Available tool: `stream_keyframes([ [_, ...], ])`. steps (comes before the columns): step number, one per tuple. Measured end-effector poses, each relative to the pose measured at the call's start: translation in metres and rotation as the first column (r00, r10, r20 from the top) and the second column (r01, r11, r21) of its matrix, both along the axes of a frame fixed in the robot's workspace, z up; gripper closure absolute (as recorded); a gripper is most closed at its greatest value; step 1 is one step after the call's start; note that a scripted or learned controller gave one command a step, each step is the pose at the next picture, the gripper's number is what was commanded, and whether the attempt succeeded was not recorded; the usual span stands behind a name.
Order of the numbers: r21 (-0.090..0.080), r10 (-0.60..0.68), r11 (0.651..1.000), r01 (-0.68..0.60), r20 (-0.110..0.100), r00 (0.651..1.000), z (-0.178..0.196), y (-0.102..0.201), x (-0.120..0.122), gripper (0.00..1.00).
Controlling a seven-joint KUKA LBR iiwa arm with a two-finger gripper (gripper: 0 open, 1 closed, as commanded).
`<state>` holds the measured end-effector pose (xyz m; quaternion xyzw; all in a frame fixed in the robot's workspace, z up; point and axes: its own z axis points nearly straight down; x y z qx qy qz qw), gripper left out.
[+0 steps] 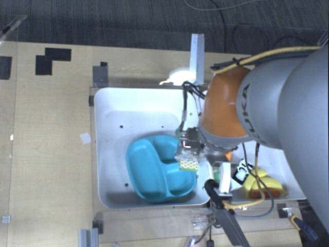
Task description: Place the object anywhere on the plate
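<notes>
Hovering gripper [188,156] over one blue plate [151,171], pinching one yellow-green object [188,163]; two white bins [110,138]

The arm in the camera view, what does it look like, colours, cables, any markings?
The arm is a thick, rounded grey body with dark KUKA lettering and a glossy orange band above the wrist. A yellow cable runs along its top, and thin black wires loop down beside the wrist. The gripper is small, dark metal hardware.

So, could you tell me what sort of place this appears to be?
Probably a robotics lab bench: a grey KUKA arm reaches over white bins holding a blue plate, with loose cable on dark carpet behind.
</notes>
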<state>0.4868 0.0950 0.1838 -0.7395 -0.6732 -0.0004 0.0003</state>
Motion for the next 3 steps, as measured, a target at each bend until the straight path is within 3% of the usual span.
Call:
stream_keyframes([
  [1,-0.001,0.078,0.997,-0.078,0.004,0.997,0.001,-0.076,0.001,1.00],
  [2,-0.001,0.072,0.997,-0.072,0.002,0.997,0.013,-0.016,0.000,1.00],
  [3,0.000,0.071,0.997,-0.071,0.002,0.997,0.014,-0.017,0.000,0.00],
])
